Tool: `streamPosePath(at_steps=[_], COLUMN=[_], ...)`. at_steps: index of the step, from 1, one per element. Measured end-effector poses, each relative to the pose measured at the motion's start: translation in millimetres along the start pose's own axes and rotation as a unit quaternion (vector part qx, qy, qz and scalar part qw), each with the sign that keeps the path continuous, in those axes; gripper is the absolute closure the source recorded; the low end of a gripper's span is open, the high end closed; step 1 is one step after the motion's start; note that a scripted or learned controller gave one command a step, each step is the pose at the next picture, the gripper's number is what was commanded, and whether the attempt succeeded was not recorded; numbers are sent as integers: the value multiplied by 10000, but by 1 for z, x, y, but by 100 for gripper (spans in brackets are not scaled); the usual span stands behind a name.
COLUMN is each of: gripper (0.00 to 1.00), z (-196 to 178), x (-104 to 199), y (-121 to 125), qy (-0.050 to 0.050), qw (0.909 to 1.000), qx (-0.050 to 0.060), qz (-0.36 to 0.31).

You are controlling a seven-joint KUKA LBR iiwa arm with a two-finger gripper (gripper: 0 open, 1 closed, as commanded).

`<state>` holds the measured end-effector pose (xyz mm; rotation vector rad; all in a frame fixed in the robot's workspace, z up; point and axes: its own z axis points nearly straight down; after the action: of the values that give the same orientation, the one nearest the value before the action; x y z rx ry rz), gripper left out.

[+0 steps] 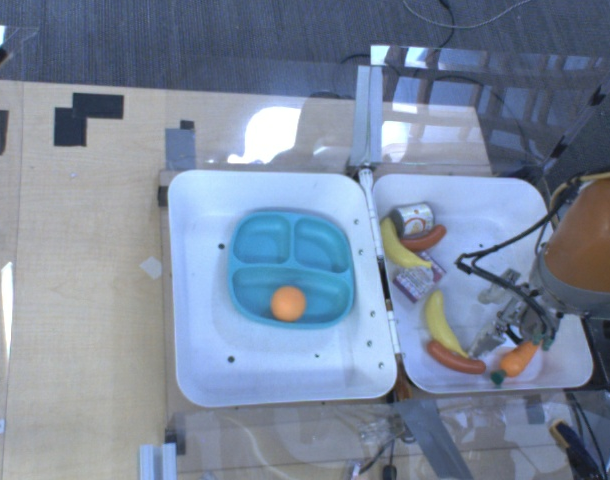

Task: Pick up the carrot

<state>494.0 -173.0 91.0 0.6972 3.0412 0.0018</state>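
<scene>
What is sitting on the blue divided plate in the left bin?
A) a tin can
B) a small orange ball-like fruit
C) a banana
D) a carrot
B: a round orange fruit rests in the large front compartment of the blue plate, while the bananas, can and carrot all lie in the right bin.
</scene>
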Motion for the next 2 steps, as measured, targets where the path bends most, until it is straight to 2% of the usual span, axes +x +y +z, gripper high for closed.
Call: streamPosePath(at_steps=[1,2], gripper=[0,0], z=[1,0], x=[-12,-13], y=[-28,-28], qy=[26,9], qw=[9983,9826], qx=[1,-2], qz=[-579,-1859])
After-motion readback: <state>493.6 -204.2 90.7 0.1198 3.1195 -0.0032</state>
